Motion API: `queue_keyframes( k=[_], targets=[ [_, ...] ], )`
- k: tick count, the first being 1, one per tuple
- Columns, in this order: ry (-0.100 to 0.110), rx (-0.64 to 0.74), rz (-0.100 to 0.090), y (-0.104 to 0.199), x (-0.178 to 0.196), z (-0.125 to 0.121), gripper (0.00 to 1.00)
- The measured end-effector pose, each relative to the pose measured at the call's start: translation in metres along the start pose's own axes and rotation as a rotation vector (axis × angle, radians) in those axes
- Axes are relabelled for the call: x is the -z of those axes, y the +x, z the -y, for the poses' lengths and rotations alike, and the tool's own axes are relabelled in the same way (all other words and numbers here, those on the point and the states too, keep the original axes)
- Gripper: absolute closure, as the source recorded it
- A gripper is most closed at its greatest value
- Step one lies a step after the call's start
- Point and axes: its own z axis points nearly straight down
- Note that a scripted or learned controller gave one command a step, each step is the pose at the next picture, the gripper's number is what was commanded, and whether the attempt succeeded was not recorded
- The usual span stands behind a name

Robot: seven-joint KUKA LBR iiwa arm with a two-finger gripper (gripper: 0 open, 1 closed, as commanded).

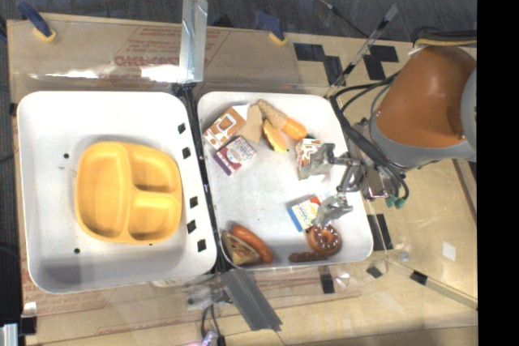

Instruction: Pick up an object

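Observation:
The right bin [268, 190] holds several toy food items and packets. My gripper [328, 185] hangs over its right side, open, with bare bin floor between its fingers. The upper finger [323, 161] is against a small white and orange packet [308, 150]. The lower finger [332, 208] lies next to a blue and white packet [303, 211], just above a chocolate donut [323, 239]. Further left are a brown and white box [225, 126], a purple packet [236, 152], a tan wedge [255, 121], an orange and yellow piece [282, 128] and a hot dog [248, 245].
The left bin [49, 255] holds a yellow divided plate [128, 192]. The arm's orange band [426, 101] and cables [377, 182] overhang the right bin's right wall. A thin brown item [304, 257] lies along that bin's front wall.

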Motion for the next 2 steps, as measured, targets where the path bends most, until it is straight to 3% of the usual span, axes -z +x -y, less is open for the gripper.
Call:
queue_keyframes(
  k=[1, 2],
  targets=[
    [0.003, -0.065, 0.008, 0.005, -0.126, 0.033, 0.0],
    [0.003, -0.063, 0.011, -0.067, -0.124, 0.033, 0.0]
  ],
)
